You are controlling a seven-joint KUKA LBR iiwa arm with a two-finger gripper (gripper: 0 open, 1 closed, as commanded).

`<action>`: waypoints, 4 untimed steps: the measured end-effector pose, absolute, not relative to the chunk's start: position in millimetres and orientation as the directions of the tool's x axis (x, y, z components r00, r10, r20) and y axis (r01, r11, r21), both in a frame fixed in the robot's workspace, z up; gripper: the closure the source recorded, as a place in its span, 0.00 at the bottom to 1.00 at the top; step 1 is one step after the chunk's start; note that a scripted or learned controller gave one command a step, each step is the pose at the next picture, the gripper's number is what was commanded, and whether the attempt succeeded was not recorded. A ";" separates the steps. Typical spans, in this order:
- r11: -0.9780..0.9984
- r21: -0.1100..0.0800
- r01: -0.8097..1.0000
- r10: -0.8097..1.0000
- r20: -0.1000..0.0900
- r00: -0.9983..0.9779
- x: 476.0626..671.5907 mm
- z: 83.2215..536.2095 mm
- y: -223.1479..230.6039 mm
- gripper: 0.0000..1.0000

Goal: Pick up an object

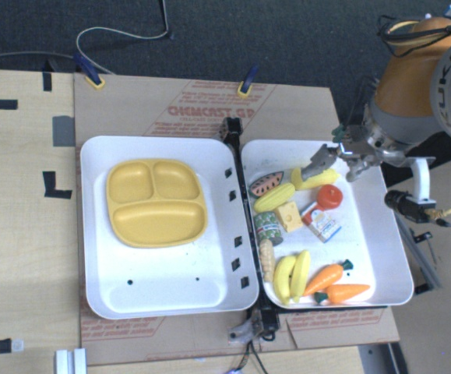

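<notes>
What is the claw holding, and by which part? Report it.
Nothing. The claw hangs open above the right bin, its fingers just over the yellow toy, with nothing between them.

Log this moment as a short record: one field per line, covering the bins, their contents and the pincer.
left bin: holds a yellow divided plate
right bin: holds toy food
toy food, upper part: corn cob, watermelon slice, tomato
toy food, lower part: bananas, two carrots
pincer: over the right bin's upper edge, fingers spread, nothing between them
arm: grey with orange band, enters from the right
</notes>
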State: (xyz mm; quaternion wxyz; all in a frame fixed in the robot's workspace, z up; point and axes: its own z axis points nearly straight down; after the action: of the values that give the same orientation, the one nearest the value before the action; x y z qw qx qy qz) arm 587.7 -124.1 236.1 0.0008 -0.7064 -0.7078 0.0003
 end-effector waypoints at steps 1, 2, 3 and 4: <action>0.001 0.003 1.000 1.000 -0.001 -0.001 578.9 95.7 -134.7 0.00; -0.008 -0.048 0.999 1.000 0.005 0.008 658.9 80.7 -123.8 0.00; -0.007 -0.059 0.998 1.000 0.002 0.007 656.7 89.4 -125.6 1.00; -0.008 -0.060 0.998 1.000 0.002 0.008 656.3 89.1 -125.9 0.00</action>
State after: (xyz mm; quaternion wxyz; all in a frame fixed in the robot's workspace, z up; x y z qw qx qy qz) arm 656.3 -125.9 89.1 0.0220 -0.7097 -0.7039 0.0206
